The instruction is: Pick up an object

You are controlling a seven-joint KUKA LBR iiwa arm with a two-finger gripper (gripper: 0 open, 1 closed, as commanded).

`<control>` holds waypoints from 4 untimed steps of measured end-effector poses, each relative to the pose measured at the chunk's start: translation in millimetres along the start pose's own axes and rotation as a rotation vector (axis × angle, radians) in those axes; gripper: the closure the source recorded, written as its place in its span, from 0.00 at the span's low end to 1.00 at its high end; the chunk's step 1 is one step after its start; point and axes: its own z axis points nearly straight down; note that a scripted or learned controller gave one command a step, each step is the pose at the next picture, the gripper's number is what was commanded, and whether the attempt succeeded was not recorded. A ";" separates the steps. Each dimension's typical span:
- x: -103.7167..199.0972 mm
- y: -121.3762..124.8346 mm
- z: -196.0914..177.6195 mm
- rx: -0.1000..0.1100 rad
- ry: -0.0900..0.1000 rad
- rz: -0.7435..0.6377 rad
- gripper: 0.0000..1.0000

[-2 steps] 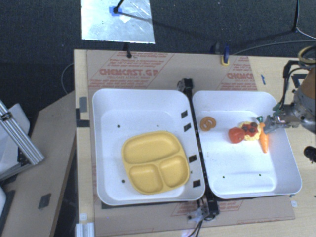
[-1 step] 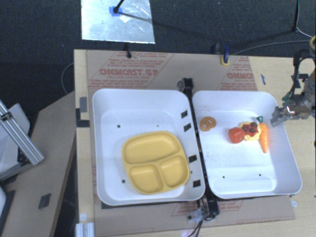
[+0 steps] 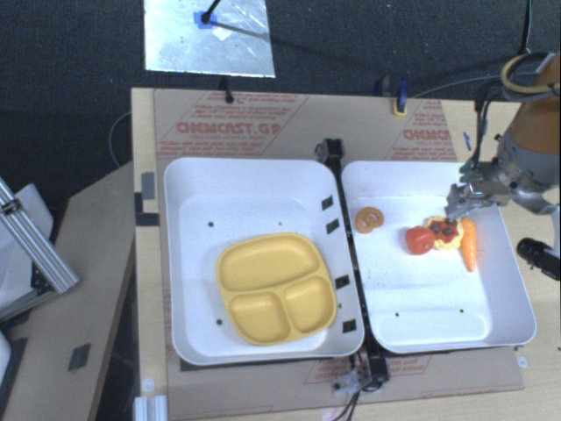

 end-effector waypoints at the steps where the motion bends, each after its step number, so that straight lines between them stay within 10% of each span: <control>1: 60.4 11.3 9.2 0.001 0.001 -0.001 1.00; 4: 229.2 53.5 19.7 -0.001 0.002 -0.001 1.00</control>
